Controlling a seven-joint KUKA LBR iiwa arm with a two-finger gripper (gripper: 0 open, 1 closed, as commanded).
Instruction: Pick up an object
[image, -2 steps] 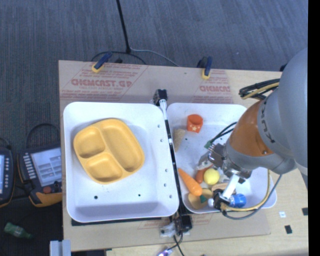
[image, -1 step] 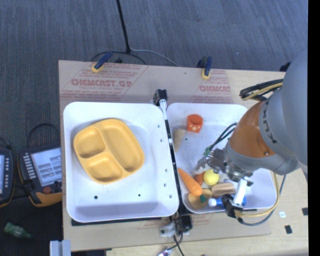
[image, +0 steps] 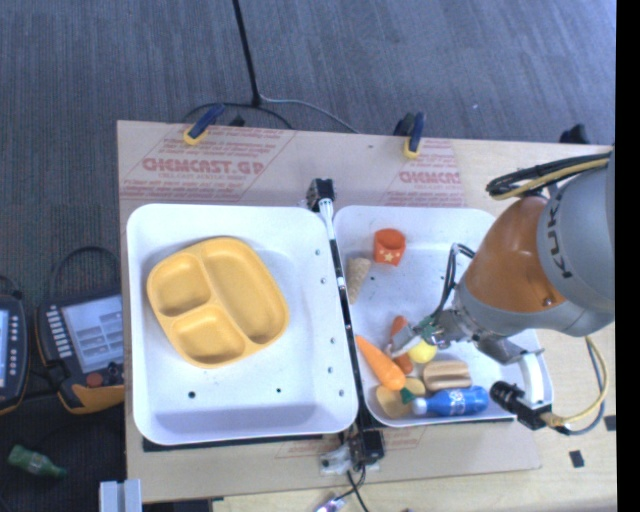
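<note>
Yellow lemon (image: 422, 352) | touching fingers (image: 418, 338) in right bin (image: 440, 225) | finger state: cannot tell

A yellow three-compartment plastic tray (image: 216, 300) is lying in the left white bin (image: 150, 400), and a handheld control pendant (image: 85, 345) is resting on the grey carpet.
</note>
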